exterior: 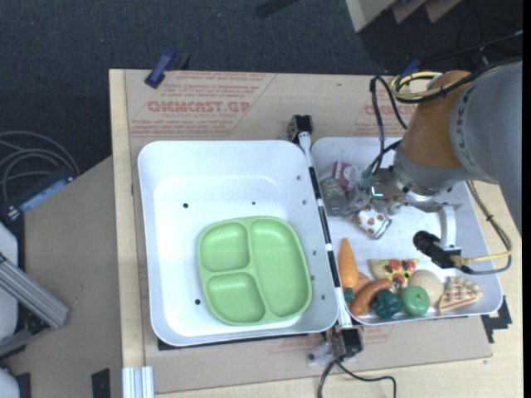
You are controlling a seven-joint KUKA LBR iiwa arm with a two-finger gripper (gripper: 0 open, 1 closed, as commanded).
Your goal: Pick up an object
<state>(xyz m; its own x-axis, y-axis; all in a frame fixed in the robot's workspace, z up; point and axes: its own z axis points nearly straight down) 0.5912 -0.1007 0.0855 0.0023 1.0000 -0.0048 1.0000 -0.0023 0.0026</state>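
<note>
Low in the right-hand shallow white bin (485,239), the robot's claw (371,196) sits at the end of the grey arm with its orange band (431,131), down among a cluster of small things near the bin's upper left corner. How wide it stands cannot be told; the wrist and cabling hide the tips, and nothing can be seen gripped.

Closest to it are a small white object with red spots (371,220), just below the claw and perhaps touching it, a clear, greyish crumpled-looking item (333,196) just beside it to the left, and a small pinkish-red and white packet (345,172) near the bin's divider. The spotted piece looks light and rigid, probably a plastic toy; its rounded form may roll or slip aside, so a hold across its middle seems best. The clear item looks thin and yielding, likely to crush or slide.

Further down the same bin lie toy foods: an orange plastic carrot (348,262), a pizza slice (394,268), a green broccoli piece (387,304), a round pale ball (423,283) and a waffle-patterned wedge (459,293). All look light and hard. The carrot, long and lying apart, offers an easy grasp across its width.

A green divided plastic plate (252,269) rests in the left white bin (166,181) on the desk (124,139).
</note>
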